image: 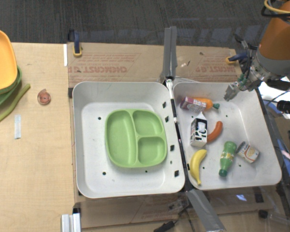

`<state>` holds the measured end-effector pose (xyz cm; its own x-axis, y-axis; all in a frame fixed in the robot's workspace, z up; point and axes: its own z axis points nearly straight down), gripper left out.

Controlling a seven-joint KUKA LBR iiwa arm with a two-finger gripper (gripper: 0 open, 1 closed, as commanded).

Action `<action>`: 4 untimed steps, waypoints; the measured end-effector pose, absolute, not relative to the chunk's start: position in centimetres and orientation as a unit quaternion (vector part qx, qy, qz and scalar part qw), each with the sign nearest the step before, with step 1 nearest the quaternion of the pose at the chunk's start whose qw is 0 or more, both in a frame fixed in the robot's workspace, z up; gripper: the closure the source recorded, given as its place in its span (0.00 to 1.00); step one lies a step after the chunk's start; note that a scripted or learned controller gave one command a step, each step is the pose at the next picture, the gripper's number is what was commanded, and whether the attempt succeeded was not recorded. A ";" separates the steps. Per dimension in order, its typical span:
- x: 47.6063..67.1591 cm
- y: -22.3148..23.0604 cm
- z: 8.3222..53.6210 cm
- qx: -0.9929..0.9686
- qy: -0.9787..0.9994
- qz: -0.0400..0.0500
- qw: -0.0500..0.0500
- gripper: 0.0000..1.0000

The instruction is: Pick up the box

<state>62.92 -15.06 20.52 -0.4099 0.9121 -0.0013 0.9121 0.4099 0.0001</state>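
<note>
Bench front: grey bracket [205, 216] and cardboard sheet lie nearest, at the bottom edge; the bracket is cut off there.
Far left: stacked orange and green plates [1, 76], cropped by the frame's left edge, so their full shape is hidden.
Wood surface: small pinkish round thing [44, 97] (too small to identify) and a pale strip [17, 127] below it.
Left bin [87, 178]: holds a green divided tray [135, 138], lying flat near the middle.
Right bin [261, 175]: holds all the loose items.
Box [199, 131]: small white carton with black print, lying near the right bin's left wall, touching the orange sausage-shaped thing [214, 132] on its right; the print is too blurred to read.
Above the box: wrapped packet with an orange end [198, 103], label unreadable.
Below the box: banana [197, 165] near the front left corner.
Further right: green bottle [226, 158] lying tilted, then a small tilted packet [249, 153] beside it.
Gripper [232, 92]: over the right bin's back edge, well apart from the box; whether the jaws are open or closed cannot be told.
Arm [278, 37]: orange band visible, upper part cut off by the frame's right edge.
</note>
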 end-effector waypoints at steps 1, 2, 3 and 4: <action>65.9 -15.1 26.8 0.559 0.829 0.000 0.001 1.00; 63.0 -19.3 23.0 0.469 0.883 0.000 0.001 1.00; 59.6 -15.0 19.8 0.570 0.821 -0.001 -0.001 1.00; 64.8 -11.7 15.7 0.586 0.810 -0.001 0.000 1.00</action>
